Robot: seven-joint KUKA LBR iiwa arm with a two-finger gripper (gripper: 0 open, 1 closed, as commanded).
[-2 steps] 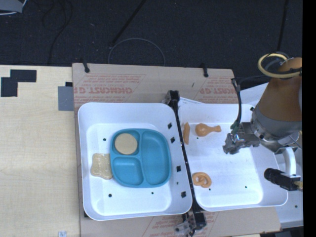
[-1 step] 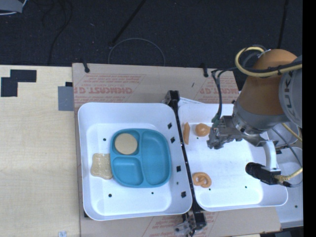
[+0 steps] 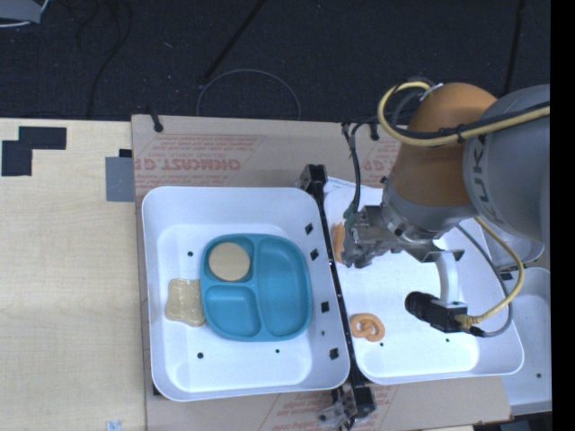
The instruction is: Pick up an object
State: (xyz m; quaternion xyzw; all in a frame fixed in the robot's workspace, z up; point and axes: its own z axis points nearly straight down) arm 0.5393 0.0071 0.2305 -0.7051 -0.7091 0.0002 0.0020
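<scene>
From my feed, the far side is a dark floor, nearly black, with thin cables trailing across it, one lying in a loose loop. On the left I see a pale wood worktop with a few black marks and a grey square near its far edge. A brown cardboard sheet with red printed lettering, upside down to me, lies to the right of the wood. Light is even and soft on the worktop, with faint shadows.
</scene>
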